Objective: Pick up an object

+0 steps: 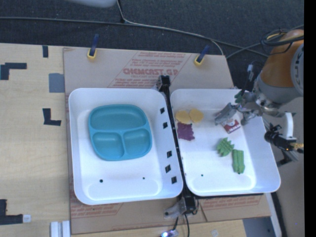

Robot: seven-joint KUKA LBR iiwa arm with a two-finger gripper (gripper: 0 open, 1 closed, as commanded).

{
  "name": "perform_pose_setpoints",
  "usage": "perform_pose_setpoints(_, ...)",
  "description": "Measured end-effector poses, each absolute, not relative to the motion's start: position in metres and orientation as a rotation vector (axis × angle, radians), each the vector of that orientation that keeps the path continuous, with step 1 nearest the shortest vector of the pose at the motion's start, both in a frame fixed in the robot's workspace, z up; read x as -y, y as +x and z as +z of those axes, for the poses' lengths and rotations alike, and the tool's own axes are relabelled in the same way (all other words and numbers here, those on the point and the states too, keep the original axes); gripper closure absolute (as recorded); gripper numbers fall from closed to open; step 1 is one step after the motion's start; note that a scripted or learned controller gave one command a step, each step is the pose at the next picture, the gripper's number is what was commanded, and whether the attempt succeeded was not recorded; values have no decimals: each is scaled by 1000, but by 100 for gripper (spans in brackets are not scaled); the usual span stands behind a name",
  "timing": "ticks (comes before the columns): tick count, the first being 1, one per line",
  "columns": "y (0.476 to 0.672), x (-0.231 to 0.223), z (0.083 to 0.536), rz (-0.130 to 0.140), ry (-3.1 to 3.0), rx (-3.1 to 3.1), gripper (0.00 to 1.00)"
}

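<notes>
1. The left bin [79, 147] on the surface holds a teal divided plate [120, 131], lying flat in its upper half.
2. The right bin [266, 181] sits just beside it; near its upper left lie two yellow round pieces [189, 116], touching, with a purple piece [185, 131] just below them.
3. Further right, a leafy green piece [225, 146] and a green pod-shaped piece [238, 160] lie near each other.
4. The gripper [228, 114] hovers low over the bin's upper right – whether it is open or closed I cannot tell – just above a small red-and-white object [231, 127], which lies on the bin floor.
</notes>
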State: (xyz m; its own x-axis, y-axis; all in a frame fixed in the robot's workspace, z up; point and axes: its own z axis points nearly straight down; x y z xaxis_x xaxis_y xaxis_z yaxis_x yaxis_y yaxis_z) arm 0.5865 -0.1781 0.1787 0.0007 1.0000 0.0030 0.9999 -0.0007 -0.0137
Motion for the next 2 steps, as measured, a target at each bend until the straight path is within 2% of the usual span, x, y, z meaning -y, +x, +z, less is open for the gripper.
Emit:
perform_pose_setpoints(1,589,178,184,4,-2216,2221,0)
perform_pose_setpoints(2,594,180,137,7,-2216,2219,0)
